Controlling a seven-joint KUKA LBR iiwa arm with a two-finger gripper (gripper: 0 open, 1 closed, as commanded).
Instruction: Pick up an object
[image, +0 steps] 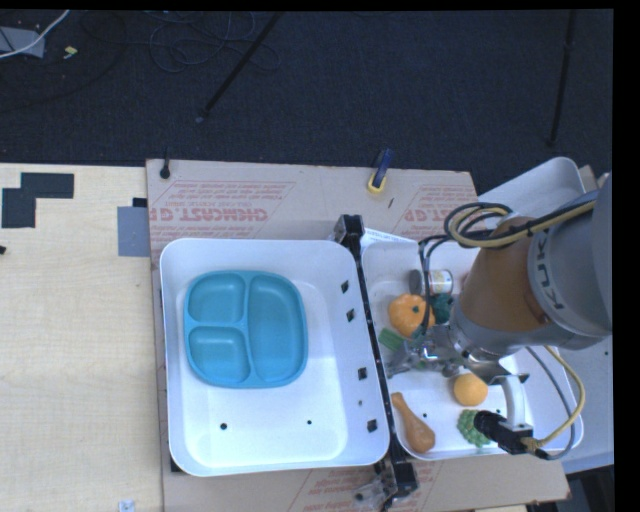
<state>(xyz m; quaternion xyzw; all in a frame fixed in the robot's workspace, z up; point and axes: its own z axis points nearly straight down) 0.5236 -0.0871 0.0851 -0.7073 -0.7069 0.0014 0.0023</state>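
Crowding the right bin (540, 205), the arm (530, 280) hangs its claw (428, 345) by the orange fruit (407, 314) near the divider (362, 330), while the left bin (255, 440) holding a blue tray (245, 329) offers room.

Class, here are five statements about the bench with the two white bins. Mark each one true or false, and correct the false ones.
1. The blue divided plate lies in the left bin. True.
2. The plate has two compartments. False: it has three.
3. The arm reaches over the right bin. True.
4. The orange fruit lies in the left bin. False: it lies in the right bin.
5. A tan wooden piece lies near the right bin's front edge. True.
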